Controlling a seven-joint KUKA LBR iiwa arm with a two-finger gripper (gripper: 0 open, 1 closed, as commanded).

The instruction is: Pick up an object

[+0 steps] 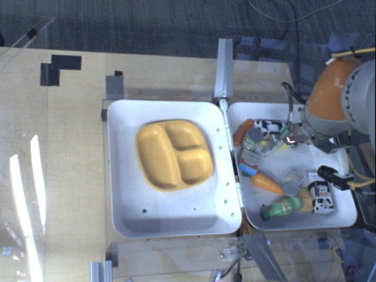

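Reaching into the right bin [346, 216], our gripper [289, 135] hovers over the clutter by the bottle [251, 147]; we can't tell its state. We want one clear target, like the carrot [268, 184], approached squarely.

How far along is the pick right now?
Done: the arm has reached over the right bin, with the gripper low among the clutter at its far end. In hand: nothing visibly held. Left: grasping and lifting; the carrot and green bottle lie in the bin.
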